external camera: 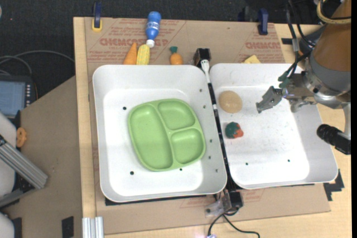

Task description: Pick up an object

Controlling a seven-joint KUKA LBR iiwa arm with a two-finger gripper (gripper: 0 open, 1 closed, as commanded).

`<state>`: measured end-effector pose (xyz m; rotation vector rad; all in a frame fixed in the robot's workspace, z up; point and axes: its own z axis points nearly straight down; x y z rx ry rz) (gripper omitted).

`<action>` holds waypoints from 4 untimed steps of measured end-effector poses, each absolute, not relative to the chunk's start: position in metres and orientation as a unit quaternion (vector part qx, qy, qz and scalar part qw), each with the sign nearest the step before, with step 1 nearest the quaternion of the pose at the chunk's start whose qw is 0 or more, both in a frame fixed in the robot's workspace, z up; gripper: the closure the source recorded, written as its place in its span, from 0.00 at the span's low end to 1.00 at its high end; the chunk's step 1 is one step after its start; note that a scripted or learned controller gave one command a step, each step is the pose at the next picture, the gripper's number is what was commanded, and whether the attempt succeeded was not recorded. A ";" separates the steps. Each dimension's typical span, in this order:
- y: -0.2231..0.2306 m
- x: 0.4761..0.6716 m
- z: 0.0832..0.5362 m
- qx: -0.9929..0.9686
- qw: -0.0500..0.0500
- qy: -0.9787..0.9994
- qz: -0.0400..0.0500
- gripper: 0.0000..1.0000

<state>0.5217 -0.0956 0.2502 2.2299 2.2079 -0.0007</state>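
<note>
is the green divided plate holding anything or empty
Empty: all three compartments of the green divided plate in the left white bin show bare green.

A round tan ball (230, 101) rests near the right bin's (290, 175) left wall. Just below it lies a small green and red-orange toy (234, 130), apart from it.

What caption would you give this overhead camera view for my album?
Robot arm's gripper poised above the right bin, beside a tan ball and a small green-and-red toy; a green divided plate fills the left bin.
</note>
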 end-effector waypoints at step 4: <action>-0.035 0.588 0.205 0.705 0.004 0.710 0.005 1.00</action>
